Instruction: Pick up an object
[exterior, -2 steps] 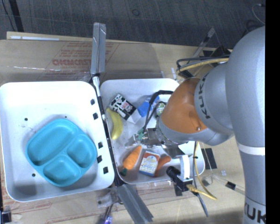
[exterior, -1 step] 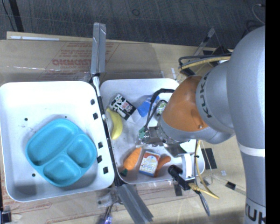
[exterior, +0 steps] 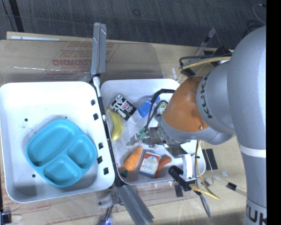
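- Lying in the right bin point(exterior: 131, 84), the objects sit in a loose cluster: a banana point(exterior: 116, 124) along the left wall, a black-and-white patterned toy point(exterior: 122, 106) above it, a blue item point(exterior: 145, 108) further right.
- Toward the bin's front edge are a carrot point(exterior: 132, 159), a small orange-and-blue carton point(exterior: 150, 164) just beside it, and another orange piece point(exterior: 164, 161) touching the carton's right side.
- The gripper point(exterior: 149, 136) hangs low over the middle of this bin, above the carton; whether its fingers are apart or closed cannot be told, as the orange band and wrist cover them.
- The left bin point(exterior: 18, 97) holds a blue divided plate point(exterior: 61, 152).
- Both bins rest on a cardboard-covered tabletop point(exterior: 47, 55).
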